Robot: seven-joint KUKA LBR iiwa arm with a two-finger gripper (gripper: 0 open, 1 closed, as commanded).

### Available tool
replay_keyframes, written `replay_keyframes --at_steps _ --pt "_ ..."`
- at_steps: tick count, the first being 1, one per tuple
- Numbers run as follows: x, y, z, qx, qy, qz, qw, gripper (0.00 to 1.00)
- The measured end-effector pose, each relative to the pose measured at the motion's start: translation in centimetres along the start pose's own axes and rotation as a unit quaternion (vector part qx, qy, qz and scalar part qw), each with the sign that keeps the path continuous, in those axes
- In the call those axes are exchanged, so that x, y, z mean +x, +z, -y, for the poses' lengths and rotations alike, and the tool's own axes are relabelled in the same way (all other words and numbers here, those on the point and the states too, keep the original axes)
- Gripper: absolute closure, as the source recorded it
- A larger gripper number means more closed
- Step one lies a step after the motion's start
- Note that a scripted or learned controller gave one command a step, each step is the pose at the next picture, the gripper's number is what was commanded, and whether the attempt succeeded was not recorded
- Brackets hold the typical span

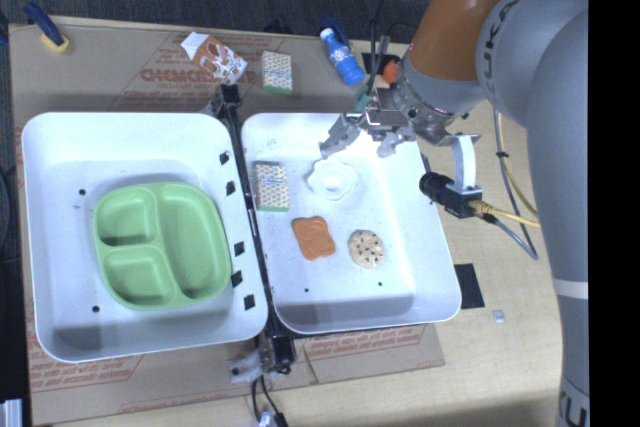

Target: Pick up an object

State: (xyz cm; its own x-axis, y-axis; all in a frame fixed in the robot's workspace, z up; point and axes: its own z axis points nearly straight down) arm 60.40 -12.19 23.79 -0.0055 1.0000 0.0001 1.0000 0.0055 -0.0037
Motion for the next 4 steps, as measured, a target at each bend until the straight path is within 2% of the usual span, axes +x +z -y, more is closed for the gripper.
replay_keyframes --at_steps 1,2,3,4 --pt "4.0 -6.9 7.4 -0.001 0.000 0.000 1.0000 0.00" --pt "-1.1 9.5 4.2 0.002 0.000 0.000 1.0000 0.00" --pt "-0.6 14.7 9.1 0.001 -0.001 -0.001 1.0000 0.00" --pt "-0.6 13.7 9.0 0.001 -0.004 0.000 1.0000 1.00"
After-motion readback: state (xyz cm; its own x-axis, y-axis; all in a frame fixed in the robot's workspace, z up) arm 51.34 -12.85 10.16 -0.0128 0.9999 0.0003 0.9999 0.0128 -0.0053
